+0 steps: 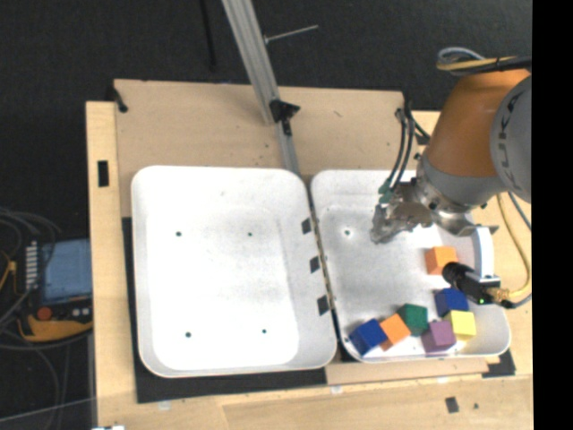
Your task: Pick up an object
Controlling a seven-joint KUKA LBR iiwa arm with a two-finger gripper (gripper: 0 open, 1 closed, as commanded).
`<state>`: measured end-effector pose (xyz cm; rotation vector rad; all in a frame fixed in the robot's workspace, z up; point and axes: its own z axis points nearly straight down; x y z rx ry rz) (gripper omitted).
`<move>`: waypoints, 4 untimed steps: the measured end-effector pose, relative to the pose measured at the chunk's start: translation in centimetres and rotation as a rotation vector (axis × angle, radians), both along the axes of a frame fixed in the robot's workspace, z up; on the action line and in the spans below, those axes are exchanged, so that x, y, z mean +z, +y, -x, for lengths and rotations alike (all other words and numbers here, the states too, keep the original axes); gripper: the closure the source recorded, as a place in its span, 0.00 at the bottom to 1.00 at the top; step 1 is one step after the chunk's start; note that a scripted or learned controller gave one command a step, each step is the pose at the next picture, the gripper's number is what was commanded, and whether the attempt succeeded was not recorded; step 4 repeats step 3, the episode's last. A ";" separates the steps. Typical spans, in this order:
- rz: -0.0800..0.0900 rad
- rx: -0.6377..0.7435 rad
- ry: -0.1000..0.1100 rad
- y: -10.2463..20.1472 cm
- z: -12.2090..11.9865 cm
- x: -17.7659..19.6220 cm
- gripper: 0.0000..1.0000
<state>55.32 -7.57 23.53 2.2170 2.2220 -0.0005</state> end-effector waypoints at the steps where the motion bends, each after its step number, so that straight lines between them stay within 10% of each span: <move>1: -0.002 0.004 -0.001 4.2 -2.4 -0.3 1.00; 3: -0.004 0.005 -0.002 13.9 -5.3 0.8 1.00; 4: -0.004 0.005 -0.002 13.9 -5.3 0.8 1.00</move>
